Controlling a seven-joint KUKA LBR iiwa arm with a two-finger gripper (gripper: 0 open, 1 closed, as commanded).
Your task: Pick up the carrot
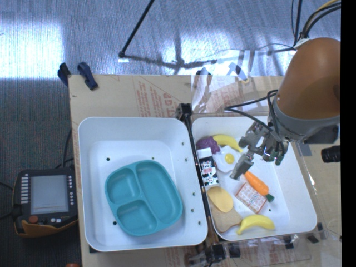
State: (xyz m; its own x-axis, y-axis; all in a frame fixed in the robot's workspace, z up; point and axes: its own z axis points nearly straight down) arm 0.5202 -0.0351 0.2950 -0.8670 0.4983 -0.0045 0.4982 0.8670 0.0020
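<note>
Arm (pixel 309 88) reaches leftward, end effector (pixel 240 171) pointing down.

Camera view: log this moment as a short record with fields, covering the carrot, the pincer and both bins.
target: carrot, orange, lying at a slant in the right bin
pincer: just left of the carrot, above the fried egg; carrot not between its fingers
carrot neighbours: cracker packet below it, yellow banana nearer the front wall
other right bin items: second banana, purple item, milk carton, bread slice
left bin: holds a teal divided plate
task status: carrot not yet picked up
</note>
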